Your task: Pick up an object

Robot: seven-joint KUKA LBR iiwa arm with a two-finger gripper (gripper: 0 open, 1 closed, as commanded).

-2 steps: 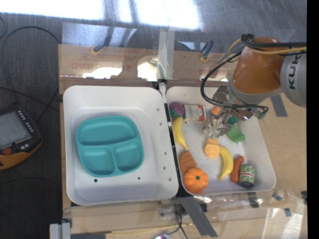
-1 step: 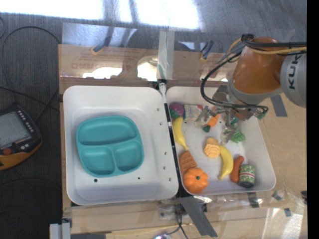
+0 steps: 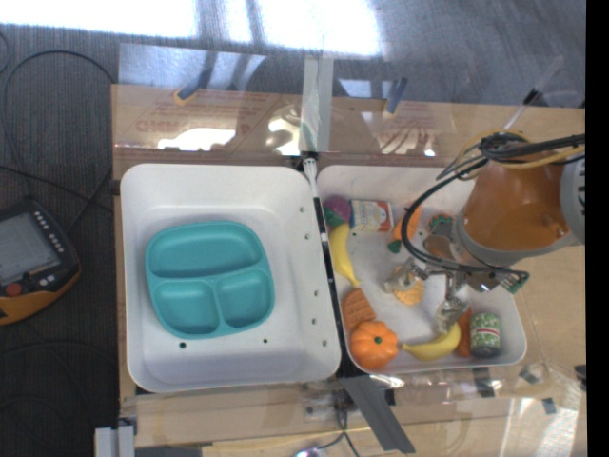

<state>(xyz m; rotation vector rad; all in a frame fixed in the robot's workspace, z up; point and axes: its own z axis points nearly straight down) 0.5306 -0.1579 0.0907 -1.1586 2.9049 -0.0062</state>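
Arm (image 3: pixel 519 208): reaching in from the right, orange band over the right bin's far half; wrist pointed down among the toys, presumably to search for a grasp
Jaws (image 3: pixel 455 298): low in the right bin, just above the banana's upper end; released or clenched cannot be told from this angle; nothing seen between them
Right bin (image 3: pixel 509 355): crowded with play food, so any descent risks nudging a neighbour
Banana (image 3: pixel 433 344): lying along the near wall, between the pumpkin and the can; likeliest target, judged by closeness to the jaws
Pumpkin (image 3: pixel 374 343): orange, in the near left corner, touching the bin wall
Can (image 3: pixel 486 332): green-labelled, upright in the near right corner, just beside the banana tip
Second banana (image 3: pixel 341 255): against the left wall, well apart from the jaws
Carton (image 3: pixel 369 215): small, by the far wall
Left bin (image 3: pixel 285 184): holding a teal divided plate (image 3: pixel 209 276), likely the drop place
Progress: judged early; nothing lifted yet
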